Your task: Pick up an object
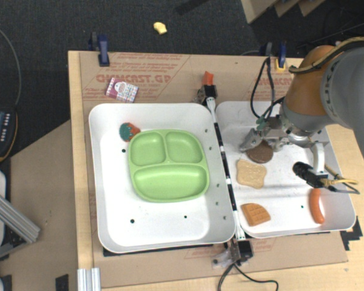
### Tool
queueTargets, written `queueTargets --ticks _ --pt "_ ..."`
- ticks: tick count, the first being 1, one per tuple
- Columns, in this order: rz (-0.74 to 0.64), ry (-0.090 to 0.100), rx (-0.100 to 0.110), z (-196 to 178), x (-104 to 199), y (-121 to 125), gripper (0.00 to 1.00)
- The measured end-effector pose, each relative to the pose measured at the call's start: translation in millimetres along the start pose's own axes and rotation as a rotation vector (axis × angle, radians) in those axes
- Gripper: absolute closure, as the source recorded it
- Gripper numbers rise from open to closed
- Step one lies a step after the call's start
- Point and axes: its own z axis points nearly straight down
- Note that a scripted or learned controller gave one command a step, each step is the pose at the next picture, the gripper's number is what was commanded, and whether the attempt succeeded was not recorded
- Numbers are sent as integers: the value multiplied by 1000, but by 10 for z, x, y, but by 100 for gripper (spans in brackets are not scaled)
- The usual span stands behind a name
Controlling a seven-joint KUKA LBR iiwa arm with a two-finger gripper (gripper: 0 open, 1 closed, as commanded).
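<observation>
Down in the right bin, the gripper meets a brown disc; its opening is indiscernible.

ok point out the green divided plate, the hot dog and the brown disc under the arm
green divided plate (168, 183): camera view, on its large lower compartment
hot dog (317, 206): camera view, its middle
brown disc (261, 154): camera view, its visible lower part

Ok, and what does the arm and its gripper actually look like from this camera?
The arm is a thick, rounded grey body with a broad orange band above the wrist. Thin black cables loop down its side towards the wrist. The gripper is a small grey metal assembly with angled parts; its details are too small to make out.
</observation>
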Motion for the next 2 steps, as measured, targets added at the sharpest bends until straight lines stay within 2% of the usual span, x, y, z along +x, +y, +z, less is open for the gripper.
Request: queueTargets --ticks 1,2 --pt "1 -2 -10 -170 -10 28 100" --pt "-5 1 -10 -1112 652 -539 100"
